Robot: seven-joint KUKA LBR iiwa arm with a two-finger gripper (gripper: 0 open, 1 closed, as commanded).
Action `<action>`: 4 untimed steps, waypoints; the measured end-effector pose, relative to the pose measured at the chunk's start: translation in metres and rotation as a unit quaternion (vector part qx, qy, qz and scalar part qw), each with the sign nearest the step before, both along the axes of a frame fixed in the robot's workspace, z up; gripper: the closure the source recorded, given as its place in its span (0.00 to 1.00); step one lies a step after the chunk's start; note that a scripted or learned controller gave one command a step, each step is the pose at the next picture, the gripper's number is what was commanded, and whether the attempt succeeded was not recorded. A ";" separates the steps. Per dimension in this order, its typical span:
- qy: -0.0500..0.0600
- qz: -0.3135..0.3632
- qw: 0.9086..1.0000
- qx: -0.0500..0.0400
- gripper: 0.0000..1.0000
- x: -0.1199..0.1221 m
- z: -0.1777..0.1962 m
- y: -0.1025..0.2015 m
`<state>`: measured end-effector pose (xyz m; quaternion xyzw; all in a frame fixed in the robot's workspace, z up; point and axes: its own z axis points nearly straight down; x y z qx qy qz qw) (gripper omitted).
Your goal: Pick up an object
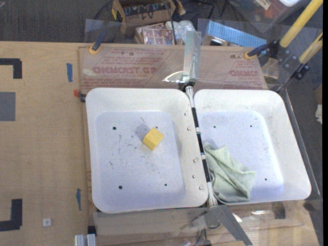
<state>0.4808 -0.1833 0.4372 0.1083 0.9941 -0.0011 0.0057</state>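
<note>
Block (152,138), small and yellow, lies near the middle of the left bin (102,104), a little toward its far right, resting on the flat floor with one corner pointing at the near side. It touches nothing else. Dark specks and a few small holes dot the floor around it.

Cloth (229,170), pale green and crumpled, sits in the right bin (266,106), bunched against that bin's near left corner and close to the divider where the two bins meet. Its folds rise slightly over the sloped wall. Block and cloth are well apart, each in its own bin, with the shared rims between them.

Both bins are white, shallow and side by side on a wooden bench (41,152). Behind them, on the far side, lies a brown cardboard sheet (133,68) with red lettering, held by orange clamps (95,47). A metal bar (191,55) runs from the far edge down to the seam of the bins.

The state of the gripper cannot be told from this view.
</note>
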 end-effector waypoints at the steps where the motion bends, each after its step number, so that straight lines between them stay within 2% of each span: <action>1: 0.000 0.152 0.988 -0.002 1.00 0.000 -0.006 -0.041; 2: 0.001 0.358 0.934 -0.004 1.00 0.013 -0.005 -0.027; 3: 0.003 0.555 0.832 -0.003 1.00 0.025 -0.040 -0.040; 4: 0.002 0.672 0.741 -0.006 1.00 0.000 0.000 -0.040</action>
